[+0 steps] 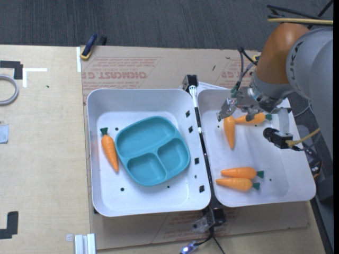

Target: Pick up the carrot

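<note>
1. The gripper is seen over the right bin, at approx. 10 o'clock from the bin's centre. The arm (grey, w/ an orange band) is brought in from 2 o'clock.
2. Whether the gripper is open or closed cannot be told from this angle.
3. The nearest carrot is found directly at 6 o'clock of the gripper. Its thick end is set right against the gripper and its tip is pointed toward 6 o'clock. It cannot be told whether it is gripped or only touched.
4. A second carrot is laid crosswise at approx. 3 o'clock of the gripper, w/ its green top turned toward 3 o'clock. Its other end is hidden behind the gripper.
5. Two more are laid side by side at 7 o'clock of the right bin's centre, well apart from the gripper: the upper carrot and the lower carrot. They are nearly touching, and both green tops are turned toward 3 o'clock.
6. In the left bin a blue plate w/ three compartments is set at approx. the centre.
7. A fifth carrot is laid at 9 o'clock of the plate, just beside its rim. Its green top is turned toward 12 o'clock and its tip toward 5 o'clock.
8. Both bins are rested on a cardboard sheet. A small blue and yellow object is seen at its far edge, at 11 o'clock of the left bin.
</note>
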Controlling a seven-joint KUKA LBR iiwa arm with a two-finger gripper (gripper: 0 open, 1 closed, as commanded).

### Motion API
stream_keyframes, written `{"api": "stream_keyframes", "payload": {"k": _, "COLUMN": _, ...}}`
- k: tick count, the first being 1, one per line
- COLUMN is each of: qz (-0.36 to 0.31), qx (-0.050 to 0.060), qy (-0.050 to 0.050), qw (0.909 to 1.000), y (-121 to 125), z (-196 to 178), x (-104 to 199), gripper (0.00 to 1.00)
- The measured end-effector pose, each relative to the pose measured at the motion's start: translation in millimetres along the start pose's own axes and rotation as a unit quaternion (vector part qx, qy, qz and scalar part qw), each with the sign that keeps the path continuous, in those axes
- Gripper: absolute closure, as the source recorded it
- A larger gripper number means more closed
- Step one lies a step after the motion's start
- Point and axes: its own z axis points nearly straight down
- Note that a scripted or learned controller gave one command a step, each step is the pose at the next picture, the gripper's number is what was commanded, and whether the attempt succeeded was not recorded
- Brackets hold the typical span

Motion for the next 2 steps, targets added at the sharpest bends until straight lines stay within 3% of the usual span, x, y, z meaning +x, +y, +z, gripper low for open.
{"api": "stream_keyframes", "payload": {"k": 1, "qz": 0.001, "qx": 0.000, "qy": 0.000, "qw": 1.0000, "y": 1.6, "z": 34.0, "x": 1.5, "gripper": 0.00}}
{"api": "stream_keyframes", "payload": {"k": 2, "qz": 0.002, "qx": 0.000, "qy": 0.000, "qw": 1.0000, "y": 1.8, "z": 23.9, "x": 0.8, "gripper": 1.00}}
